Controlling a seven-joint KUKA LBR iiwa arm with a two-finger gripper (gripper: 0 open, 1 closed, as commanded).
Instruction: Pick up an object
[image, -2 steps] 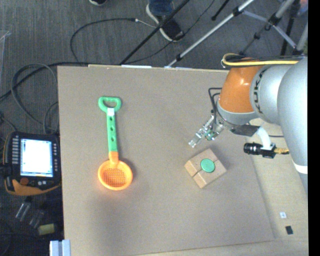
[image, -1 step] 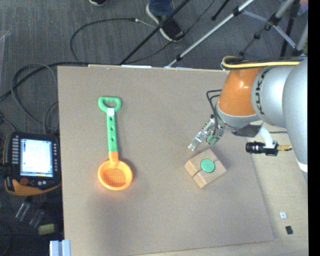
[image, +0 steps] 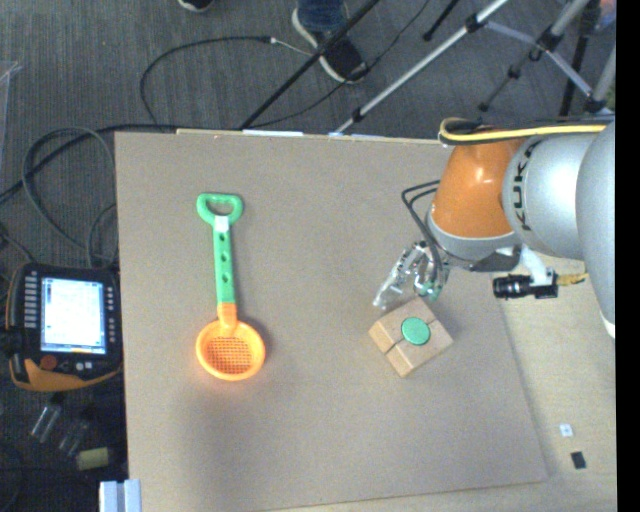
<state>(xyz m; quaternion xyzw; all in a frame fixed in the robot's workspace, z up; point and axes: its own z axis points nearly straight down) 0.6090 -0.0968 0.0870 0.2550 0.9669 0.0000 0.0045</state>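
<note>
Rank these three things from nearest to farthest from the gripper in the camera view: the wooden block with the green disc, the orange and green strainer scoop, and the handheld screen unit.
From the gripper:
1. wooden block with the green disc, just below it.
2. orange and green strainer scoop, on the board's left side.
3. handheld screen unit, off the board at the far left.

Teach pendant (image: 70, 322), floor cables (image: 200, 55), tripod legs (image: 470, 40)

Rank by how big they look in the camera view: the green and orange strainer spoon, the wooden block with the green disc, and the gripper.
1. Strainer spoon, clearly largest.
2. Wooden block and gripper look alike; the gripper sits nearer the camera, so no ranking.
</note>
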